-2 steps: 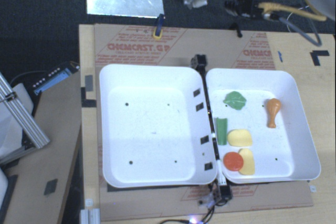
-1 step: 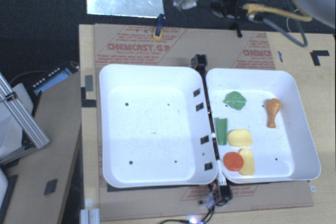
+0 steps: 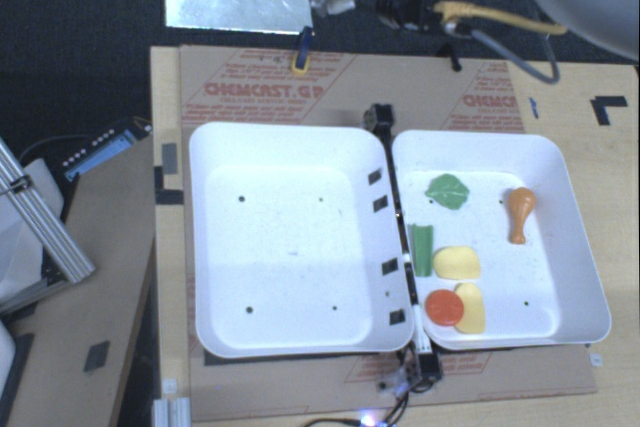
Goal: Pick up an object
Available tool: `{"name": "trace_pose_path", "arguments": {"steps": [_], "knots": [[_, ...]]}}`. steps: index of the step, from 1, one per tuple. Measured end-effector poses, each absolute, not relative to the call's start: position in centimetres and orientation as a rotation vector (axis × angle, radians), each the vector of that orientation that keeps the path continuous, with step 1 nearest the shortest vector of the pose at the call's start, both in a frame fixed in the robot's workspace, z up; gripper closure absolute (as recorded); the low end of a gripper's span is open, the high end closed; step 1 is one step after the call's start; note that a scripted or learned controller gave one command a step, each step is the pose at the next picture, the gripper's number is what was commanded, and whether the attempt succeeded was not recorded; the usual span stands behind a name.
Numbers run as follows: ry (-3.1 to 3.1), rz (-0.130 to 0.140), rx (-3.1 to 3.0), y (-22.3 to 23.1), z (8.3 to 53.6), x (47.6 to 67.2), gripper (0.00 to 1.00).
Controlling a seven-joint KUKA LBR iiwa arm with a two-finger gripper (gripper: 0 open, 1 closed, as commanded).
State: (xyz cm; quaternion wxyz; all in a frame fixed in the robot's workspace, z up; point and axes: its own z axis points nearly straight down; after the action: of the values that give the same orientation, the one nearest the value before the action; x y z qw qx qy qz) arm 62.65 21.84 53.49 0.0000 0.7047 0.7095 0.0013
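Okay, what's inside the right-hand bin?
The right bin holds a green leaf, orange drumstick, green stick, two yellow pieces and a red disc, which overlaps one yellow piece.

A tan bench (image 3: pixel 170 245) carries a brown sheet (image 3: pixel 260 85), and two white bins sit on it, left (image 3: pixel 290 240) and right (image 3: pixel 575 245), touching.

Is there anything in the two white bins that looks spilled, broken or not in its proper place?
Nothing stands out. In the right white bin lie a green leaf-shaped piece, an orange-brown drumstick-shaped piece, a green stick, two yellow pieces and a red-orange disc, all within its walls.
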Motion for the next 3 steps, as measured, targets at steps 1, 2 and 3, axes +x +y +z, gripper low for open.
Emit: {"name": "trace_pose_path", "arguments": {"steps": [1,2,3], "knots": [[2.233,0.003,2.212,23.6,53.6,54.1,1.00],[2.227,0.002,2.216,23.4,53.5,52.8,1.00],[2.229,0.002,2.216,23.4,53.6,48.5,1.00]]}}
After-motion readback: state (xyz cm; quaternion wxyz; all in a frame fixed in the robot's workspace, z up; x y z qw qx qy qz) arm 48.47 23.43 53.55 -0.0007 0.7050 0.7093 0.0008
